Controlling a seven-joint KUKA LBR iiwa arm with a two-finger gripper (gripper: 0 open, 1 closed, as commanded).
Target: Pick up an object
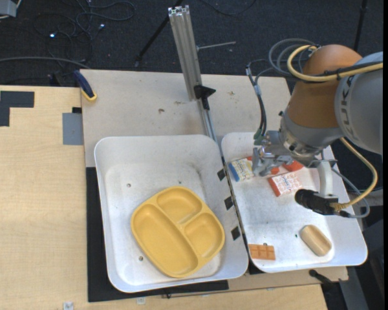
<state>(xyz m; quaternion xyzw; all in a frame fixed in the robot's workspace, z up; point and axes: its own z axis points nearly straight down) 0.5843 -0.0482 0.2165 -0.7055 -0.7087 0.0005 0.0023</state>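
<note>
My gripper (pixel 266 165) hangs low over the far end of the right bin (pixel 281 221). It is just right of a blue and white packet (pixel 240 170) and just left of a red and white box (pixel 284 185). A small red piece (pixel 293 166) peeks out from behind the wrist. Nearer the front of the same bin lie a tan oblong block (pixel 315 240) and a flat orange-brown waffle piece (pixel 262 252). The wrist hides what lies directly under the gripper.
The left bin (pixel 116 173) holds a yellow divided plate (pixel 176 230). A slanted aluminium post (pixel 187 57) rises behind the bins. The arm's orange and grey body (pixel 323 102) overhangs the right bin's far right corner.
</note>
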